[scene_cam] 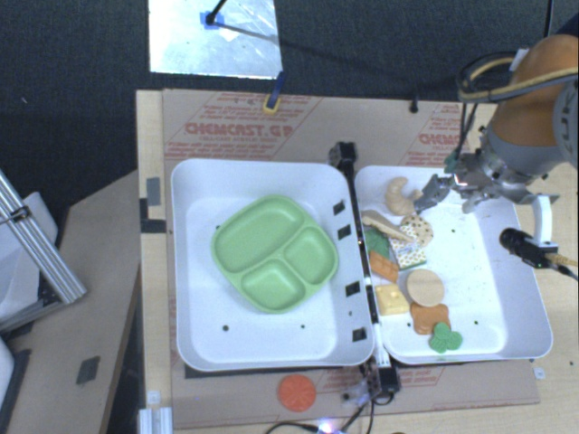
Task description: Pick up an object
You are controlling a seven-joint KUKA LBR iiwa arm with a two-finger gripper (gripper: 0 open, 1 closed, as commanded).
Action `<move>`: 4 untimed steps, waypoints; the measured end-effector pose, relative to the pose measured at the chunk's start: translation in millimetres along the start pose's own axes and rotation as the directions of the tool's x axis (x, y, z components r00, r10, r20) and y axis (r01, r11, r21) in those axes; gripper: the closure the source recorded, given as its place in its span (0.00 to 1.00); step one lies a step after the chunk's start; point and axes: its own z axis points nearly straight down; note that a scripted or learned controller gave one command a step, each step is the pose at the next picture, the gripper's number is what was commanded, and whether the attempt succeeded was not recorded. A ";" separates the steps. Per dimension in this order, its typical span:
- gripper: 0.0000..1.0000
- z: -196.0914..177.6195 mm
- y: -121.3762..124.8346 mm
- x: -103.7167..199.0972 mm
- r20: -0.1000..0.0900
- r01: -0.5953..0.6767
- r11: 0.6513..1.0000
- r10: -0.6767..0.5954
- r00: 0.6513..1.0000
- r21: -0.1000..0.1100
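Dark cloth backs the desk (109, 233), which carries 2 shallow white bins side by side on a printed cardboard sheet. In the left bin (204, 333) lies a green divided plate (274, 253), tilted in plan and clear of the walls. The right bin (516, 333) holds the loose objects, crowded along its left wall: a pale curved piece (397, 194) at the top, a speckled cracker-like piece (416, 233) below it, an orange block (384, 268), a yellow wedge (392, 299), a tan disc (424, 288) and a green leaf shape (445, 338) at the bottom.

The gripper (438, 191) hangs over the upper part of the right bin, just beside the pale curved piece; how far apart its fingers stand I cannot tell, and nothing is visibly between them.

The risk, as I judge it, lies in the crowding. Several pieces touch or overlap, so a descent may land on 2 at once and push them apart instead of closing on 1. The curved piece is rounded and may roll or squirt sideways. Closeness to the divider wall could also block a finger.
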 end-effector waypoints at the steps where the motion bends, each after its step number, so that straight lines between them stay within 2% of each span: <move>1: 0.00 47.2 5.5 -7.3 0.000 -0.001 1.000 0.001 1.000 0.000; 2: 0.00 92.8 1.9 -14.5 0.000 -0.001 1.000 0.001 1.000 0.001; 3: 0.00 112.5 5.6 -13.1 -0.004 0.000 1.000 -0.001 1.000 -0.007; 4: 1.00 96.2 10.1 -12.0 -0.004 0.002 1.000 -0.002 1.000 -0.021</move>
